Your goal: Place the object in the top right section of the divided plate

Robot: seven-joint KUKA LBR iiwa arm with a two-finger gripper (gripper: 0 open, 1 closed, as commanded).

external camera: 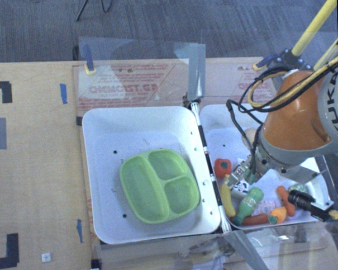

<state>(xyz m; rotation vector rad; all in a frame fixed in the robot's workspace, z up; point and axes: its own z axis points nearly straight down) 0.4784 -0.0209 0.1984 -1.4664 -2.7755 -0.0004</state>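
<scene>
L bin (102, 134) holds green divided plate (159, 186), sections bare. R bin (213, 121), right of plate: red pepper (222, 167), yellow banana (226, 198), green bottle (249, 203), carrots (280, 206). Gripper (242, 176) low over R bin, just right of pepper, above bottle; finger state: cannot tell.

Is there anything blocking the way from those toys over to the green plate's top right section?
The raised walls where the two bins meet lie between the toys and the green plate. The top right section looks bare.
</scene>
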